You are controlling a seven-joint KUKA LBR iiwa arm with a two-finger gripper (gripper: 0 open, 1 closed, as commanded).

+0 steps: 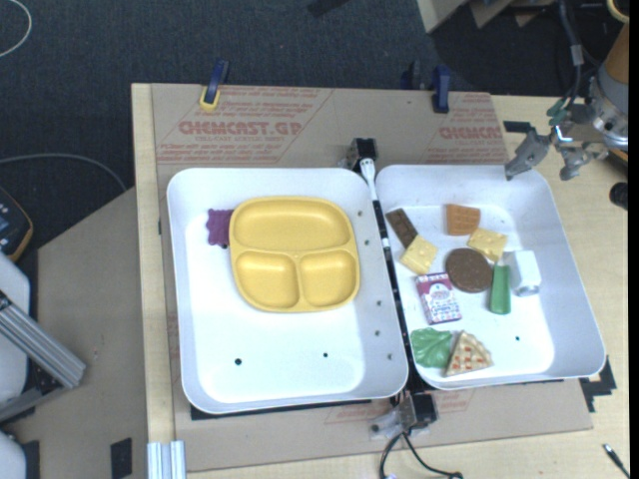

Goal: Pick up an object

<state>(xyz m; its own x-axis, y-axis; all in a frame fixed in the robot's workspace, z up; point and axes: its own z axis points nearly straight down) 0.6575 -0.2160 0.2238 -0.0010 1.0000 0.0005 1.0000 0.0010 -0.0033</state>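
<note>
My gripper (pixel 545 161) hangs at the far right corner of the right bin (pixel 569 297), open, with nothing between its fingers. Below and left of it lie the toy foods: an orange cracker (pixel 462 219), a yellow cheese piece (pixel 487 242), a brown bar (pixel 401 227), another yellow wedge (pixel 419 255), a brown round cookie (pixel 468 268), a green bottle (pixel 499 289), a white block (pixel 525 270), a pink-and-white carton (pixel 439 297), a green leaf (pixel 432 347) and a pizza slice (pixel 467 355).
The left bin (pixel 200 347) holds a yellow divided plate (pixel 295 252) with a purple piece (pixel 218 227) at its left edge. Cardboard lies under both bins, held by clamps at the back. Cables run at the front edge.
</note>
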